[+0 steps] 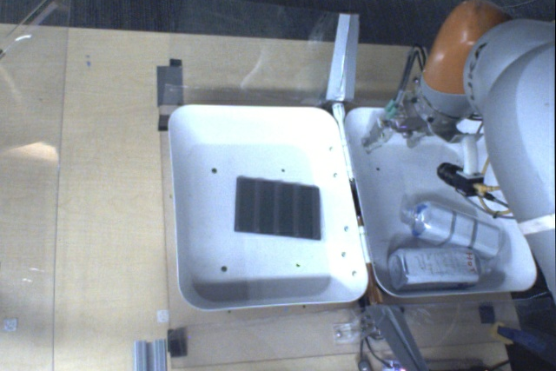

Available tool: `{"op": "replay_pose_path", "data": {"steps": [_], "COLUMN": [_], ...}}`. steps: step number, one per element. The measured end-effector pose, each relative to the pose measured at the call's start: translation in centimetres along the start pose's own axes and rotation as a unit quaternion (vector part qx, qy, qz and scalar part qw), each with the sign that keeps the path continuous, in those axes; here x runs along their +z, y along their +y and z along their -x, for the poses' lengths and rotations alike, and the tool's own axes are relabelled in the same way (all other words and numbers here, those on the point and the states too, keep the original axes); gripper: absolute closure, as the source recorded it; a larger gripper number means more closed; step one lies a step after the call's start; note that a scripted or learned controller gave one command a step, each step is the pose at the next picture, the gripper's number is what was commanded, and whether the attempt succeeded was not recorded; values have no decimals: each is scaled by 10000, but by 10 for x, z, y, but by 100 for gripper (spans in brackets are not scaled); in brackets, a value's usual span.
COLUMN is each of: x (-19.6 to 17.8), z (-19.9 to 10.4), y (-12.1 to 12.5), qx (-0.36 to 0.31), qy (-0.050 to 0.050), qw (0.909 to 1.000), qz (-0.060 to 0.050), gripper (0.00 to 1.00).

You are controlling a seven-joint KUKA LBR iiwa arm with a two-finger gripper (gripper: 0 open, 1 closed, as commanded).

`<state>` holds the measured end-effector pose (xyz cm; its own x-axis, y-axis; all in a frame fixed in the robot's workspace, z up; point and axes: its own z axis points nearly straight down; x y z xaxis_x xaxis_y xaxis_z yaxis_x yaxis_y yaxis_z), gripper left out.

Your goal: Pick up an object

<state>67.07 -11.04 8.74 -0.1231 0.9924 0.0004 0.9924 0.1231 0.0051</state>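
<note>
My gripper point(383, 133) hangs over the far left corner of the right bin point(375, 187), below the orange band of the arm point(460, 39). Nothing shows beneath it but bare bin floor. A clear plastic bottle point(453, 227) lies on its side in the near half of the same bin. Just in front of it, against the near wall, lies a silver crumpled packet point(433, 267). A dark ribbed rectangular pad point(278, 207) lies flat in the middle of the left bin point(200, 152).
The grey arm body point(521, 117) covers the right bin's right side, with a black cable fitting point(455, 175) hanging off it. A metal post point(341, 65) stands behind the gap between the bins. Wooden bench point(87, 187) stretches to the left.
</note>
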Motion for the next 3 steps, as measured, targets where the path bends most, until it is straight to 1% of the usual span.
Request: {"op": "replay_pose_path", "data": {"steps": [1, 2, 3], "x": [-44, -3, -2], "z": [16, 16, 3], "y": [-81, -143, -110], "qx": [-95, -939, -1699], "qy": [-9, -17, -25], "qw": [10000, 9956, 9855], "qz": [6, 39, 42], "gripper": [0, 0, 0]}}
